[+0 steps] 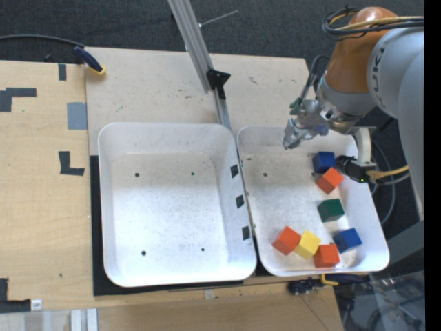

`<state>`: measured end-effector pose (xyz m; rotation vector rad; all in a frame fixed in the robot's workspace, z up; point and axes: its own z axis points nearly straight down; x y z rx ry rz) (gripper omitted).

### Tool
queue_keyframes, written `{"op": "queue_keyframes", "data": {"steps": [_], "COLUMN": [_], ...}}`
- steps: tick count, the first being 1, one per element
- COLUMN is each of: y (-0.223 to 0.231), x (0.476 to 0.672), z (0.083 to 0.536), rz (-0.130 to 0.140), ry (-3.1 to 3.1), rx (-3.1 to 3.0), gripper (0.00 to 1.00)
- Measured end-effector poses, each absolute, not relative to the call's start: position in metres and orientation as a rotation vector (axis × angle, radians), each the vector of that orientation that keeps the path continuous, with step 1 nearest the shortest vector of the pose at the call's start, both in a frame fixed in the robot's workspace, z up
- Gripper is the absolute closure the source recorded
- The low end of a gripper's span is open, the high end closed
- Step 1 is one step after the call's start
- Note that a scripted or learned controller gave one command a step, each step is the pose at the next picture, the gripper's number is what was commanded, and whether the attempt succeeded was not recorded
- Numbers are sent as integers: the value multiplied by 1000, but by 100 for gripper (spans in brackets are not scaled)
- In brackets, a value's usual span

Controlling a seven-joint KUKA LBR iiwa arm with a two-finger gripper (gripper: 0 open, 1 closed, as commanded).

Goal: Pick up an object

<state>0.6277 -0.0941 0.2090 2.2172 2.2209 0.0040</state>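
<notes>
Blocks: seven small cubes lie in the right bin point(265, 185); none is lifted
Far group: a blue block point(323, 161) sits near the bin's far right side, with an orange block point(330, 179) touching it on the near side; a green block point(331, 209) lies a little nearer the camera, apart from both
Near group: an orange-red block point(286, 241), a yellow block point(308, 244) and a second orange block point(326, 255) run in a touching row along the near edge; a second blue block point(348, 239) sits just right of them, by the bin's right corner
Gripper: the gripper point(294, 138) hangs over the far part of the right bin, left of and beyond the first blue block; nothing shows between its fingers; whether they are apart or together, I cannot tell
Arm: the arm point(386, 61) comes in from the right, its orange band above the wrist
Left bin: the left bin point(138, 143) stands just beside the right one, rims touching
Surface: the surface point(41, 185) is pale wood with grey tape marks at the left
</notes>
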Motion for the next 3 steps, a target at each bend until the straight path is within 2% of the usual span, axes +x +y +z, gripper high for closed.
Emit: {"op": "queue_keyframes", "data": {"steps": [1, 2, 3], "y": [-94, -34, 12], "x": [628, 607, 599], "z": [236, 236, 229], "rz": [2, 1, -2], "ry": [2222, 2230, 2229], "rx": [2219, 2216, 2217], "gripper": [100, 100, 100]}}
